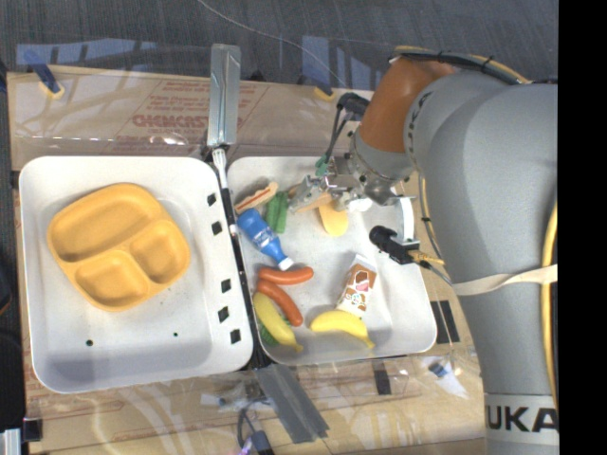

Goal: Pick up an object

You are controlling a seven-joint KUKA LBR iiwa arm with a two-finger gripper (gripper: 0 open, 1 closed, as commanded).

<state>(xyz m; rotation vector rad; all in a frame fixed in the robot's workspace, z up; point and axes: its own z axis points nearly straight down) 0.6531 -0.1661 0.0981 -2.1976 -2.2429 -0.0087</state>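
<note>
Gripper (322, 190) of the grey arm (484, 188) sits low over the upper part of the right bin (417, 322), reaching in from the right under the orange band (394, 112); whether its fingers are apart or together cannot be told from this slanted look, and nothing can be seen held between them

Closest to it, just below and a touch to the right, lies a pale yellow wedge (333, 219) on the bin floor. Just to its left stands a green pepper (277, 212), with a small hot dog bun (256, 197) touching the pepper's far side. Below those, a blue bottle (261, 236) lies at a slant with its white cap pointing down and right

Further below the gripper, two red sausages (286, 275) lie near each other, the lower one angled. A small brown and white carton (357, 290) lies below and slightly right. Along the bin's bottom edge, farthest from the gripper in this bin, rest two bananas: one (343, 325) beneath the carton, the other (275, 322) beside the lower sausage

Well to the left, past the divider between the bins, the left bin (57, 354) holds a yellow divided plate (119, 245)
</note>
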